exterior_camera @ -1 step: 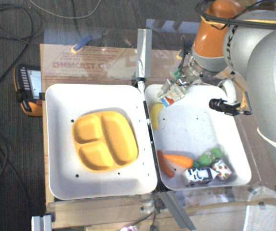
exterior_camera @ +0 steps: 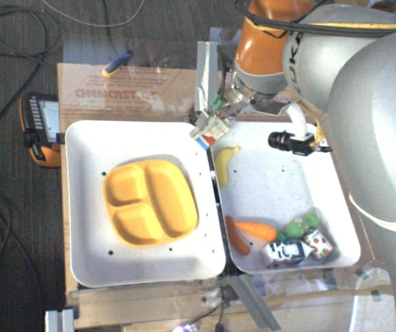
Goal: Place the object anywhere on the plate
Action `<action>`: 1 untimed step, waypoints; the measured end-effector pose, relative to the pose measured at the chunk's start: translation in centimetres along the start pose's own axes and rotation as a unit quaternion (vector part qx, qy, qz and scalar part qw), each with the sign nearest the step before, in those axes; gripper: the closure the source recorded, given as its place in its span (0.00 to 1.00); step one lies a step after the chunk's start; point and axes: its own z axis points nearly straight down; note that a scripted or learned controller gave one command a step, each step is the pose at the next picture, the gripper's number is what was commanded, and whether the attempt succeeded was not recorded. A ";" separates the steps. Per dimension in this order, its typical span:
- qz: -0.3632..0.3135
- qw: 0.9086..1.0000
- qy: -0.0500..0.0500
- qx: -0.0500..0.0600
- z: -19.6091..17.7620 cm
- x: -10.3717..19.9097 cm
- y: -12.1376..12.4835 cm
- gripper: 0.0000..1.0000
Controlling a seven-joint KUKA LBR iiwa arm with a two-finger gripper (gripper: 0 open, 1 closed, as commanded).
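A yellow divided plate [exterior_camera: 151, 200] lies in the middle of the left bin [exterior_camera: 87, 151]. My gripper [exterior_camera: 213, 120] hangs over the far end of the rim between the two bins, up and to the right of the plate. It is shut on a small white box with red and blue marks [exterior_camera: 209, 129], which sticks out below the fingers. The box is off the plate, above the bin edge.
The right bin [exterior_camera: 280, 178] holds a banana [exterior_camera: 222, 163] near its far left, and a carrot [exterior_camera: 256, 230], a red piece [exterior_camera: 238, 241], a green toy [exterior_camera: 301, 224], a black-and-white toy [exterior_camera: 285, 252] and a red-and-white item [exterior_camera: 318, 244] along its near side. A black fitting [exterior_camera: 289, 142] juts from the arm.
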 end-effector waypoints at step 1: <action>-0.028 1.000 0.000 0.001 2.2 4.5 -1.9 1.00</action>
